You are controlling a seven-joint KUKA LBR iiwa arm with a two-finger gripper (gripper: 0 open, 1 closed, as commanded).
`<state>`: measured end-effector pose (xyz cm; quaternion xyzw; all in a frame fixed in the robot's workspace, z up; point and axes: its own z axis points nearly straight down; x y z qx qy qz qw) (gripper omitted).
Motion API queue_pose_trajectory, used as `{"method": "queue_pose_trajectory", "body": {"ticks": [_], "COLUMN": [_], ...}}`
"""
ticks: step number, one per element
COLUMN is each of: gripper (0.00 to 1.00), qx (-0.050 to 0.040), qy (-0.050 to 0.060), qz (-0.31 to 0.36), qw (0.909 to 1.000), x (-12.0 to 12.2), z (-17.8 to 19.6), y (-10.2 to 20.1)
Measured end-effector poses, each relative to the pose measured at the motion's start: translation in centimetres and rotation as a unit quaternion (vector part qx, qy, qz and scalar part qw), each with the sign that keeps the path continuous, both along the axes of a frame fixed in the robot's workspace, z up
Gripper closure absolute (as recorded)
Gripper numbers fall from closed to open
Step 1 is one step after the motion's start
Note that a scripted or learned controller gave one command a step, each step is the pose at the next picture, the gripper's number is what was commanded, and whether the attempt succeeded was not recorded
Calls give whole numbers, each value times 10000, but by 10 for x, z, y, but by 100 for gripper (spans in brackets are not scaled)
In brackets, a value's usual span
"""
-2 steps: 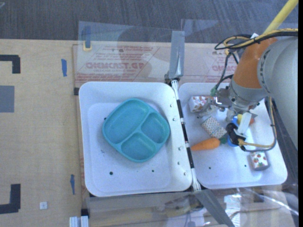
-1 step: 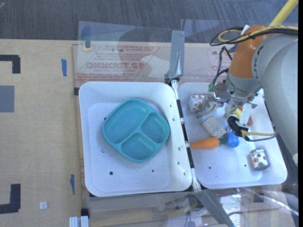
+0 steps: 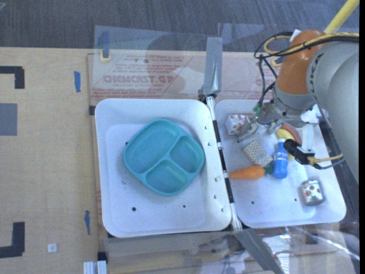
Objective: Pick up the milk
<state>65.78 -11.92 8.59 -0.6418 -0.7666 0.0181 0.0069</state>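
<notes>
The milk (image 3: 235, 122) is a small white carton with coloured print. It lies in the right bin (image 3: 274, 210), at the far left corner by the divider. My gripper (image 3: 252, 128) hangs low over that bin, just to the right of the carton and close against its side. The grey arm with its orange band (image 3: 296, 67) comes in from the upper right. Whether the gripper touches the carton is unclear from this angle.
Also in the right bin are a grey waffle-patterned piece (image 3: 255, 150), an orange carrot (image 3: 248, 173), a blue bottle (image 3: 280, 164), a red-and-yellow item (image 3: 288, 133) and a small printed can (image 3: 311, 192). A teal divided plate (image 3: 164, 156) lies in the left bin (image 3: 114, 210).
</notes>
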Motion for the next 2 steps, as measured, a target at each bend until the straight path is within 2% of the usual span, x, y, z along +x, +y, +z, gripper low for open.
{"method": "queue_pose_trajectory", "body": {"ticks": [1, 2], "gripper": [100, 100], "qx": [3, 54], "qy": [67, -214], "qz": [11, -362], "qw": [10000, 9991], "x": [-3, 10], "z": [8, 134], "y": [0, 67]}}
